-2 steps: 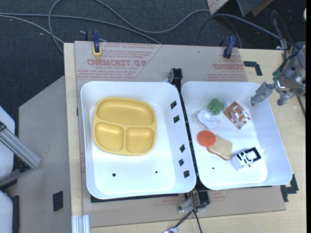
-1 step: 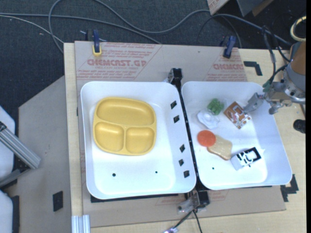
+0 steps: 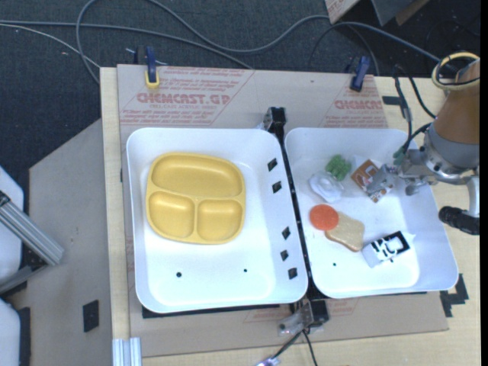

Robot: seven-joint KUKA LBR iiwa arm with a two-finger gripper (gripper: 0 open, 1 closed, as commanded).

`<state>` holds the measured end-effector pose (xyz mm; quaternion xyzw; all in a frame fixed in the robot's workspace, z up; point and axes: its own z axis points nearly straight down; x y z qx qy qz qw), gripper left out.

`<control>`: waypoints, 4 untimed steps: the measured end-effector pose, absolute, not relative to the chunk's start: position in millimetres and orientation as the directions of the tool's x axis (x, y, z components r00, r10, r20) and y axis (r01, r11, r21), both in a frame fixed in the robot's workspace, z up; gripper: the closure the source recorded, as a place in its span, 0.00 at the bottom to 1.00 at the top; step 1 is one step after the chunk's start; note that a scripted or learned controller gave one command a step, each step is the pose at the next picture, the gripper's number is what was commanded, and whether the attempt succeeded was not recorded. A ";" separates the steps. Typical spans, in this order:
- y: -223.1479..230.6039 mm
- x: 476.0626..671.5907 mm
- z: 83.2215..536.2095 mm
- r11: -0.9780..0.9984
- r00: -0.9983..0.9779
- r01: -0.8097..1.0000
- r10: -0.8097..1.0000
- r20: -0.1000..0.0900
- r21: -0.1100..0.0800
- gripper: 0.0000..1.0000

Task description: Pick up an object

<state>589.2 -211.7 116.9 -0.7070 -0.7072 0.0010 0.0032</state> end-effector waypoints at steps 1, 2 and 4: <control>-212.5 591.2 132.1 0.001 -0.001 1.000 1.000 0.000 0.002 1.00; -216.9 599.8 180.0 0.001 -0.001 1.000 1.000 -0.002 0.006 1.00; -215.0 591.8 272.3 0.001 -0.001 1.000 1.000 -0.002 0.005 1.00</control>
